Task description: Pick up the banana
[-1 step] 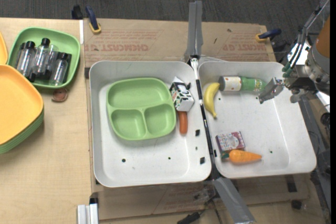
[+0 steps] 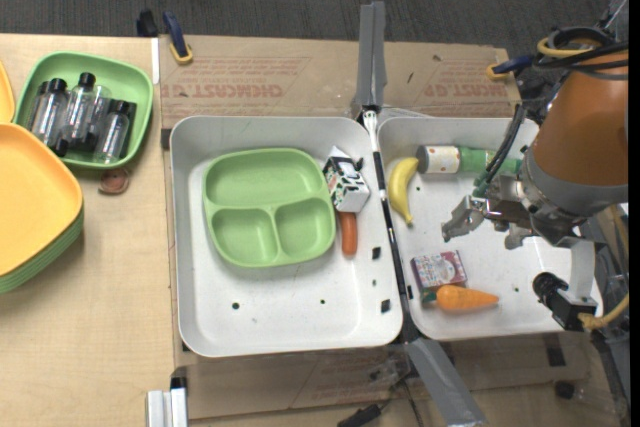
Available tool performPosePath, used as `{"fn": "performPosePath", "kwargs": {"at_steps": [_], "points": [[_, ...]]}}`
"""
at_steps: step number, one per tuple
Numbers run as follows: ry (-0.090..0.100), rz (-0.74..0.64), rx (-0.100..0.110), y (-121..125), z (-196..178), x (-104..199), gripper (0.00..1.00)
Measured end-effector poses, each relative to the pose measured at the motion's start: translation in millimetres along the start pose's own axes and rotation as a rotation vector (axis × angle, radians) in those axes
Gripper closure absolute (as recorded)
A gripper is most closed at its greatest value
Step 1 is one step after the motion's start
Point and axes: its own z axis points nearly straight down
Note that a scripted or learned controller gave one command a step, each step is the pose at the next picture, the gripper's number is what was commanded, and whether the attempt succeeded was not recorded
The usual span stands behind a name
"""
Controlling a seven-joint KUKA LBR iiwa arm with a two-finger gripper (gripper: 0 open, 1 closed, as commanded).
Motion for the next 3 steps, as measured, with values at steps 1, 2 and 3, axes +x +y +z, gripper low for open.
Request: {"fn": "performPosePath", "kwargs": {"at_steps": [1,2,3], "points": [[0.0,0.089,0.001,14.1,32.5,20.4,0.0],[0.001,0.138,0.0,2.1,32.0,-19.1,0.0],[0.0,0.178,-0.001,12.7,32.1,5.0,0.0]]}}
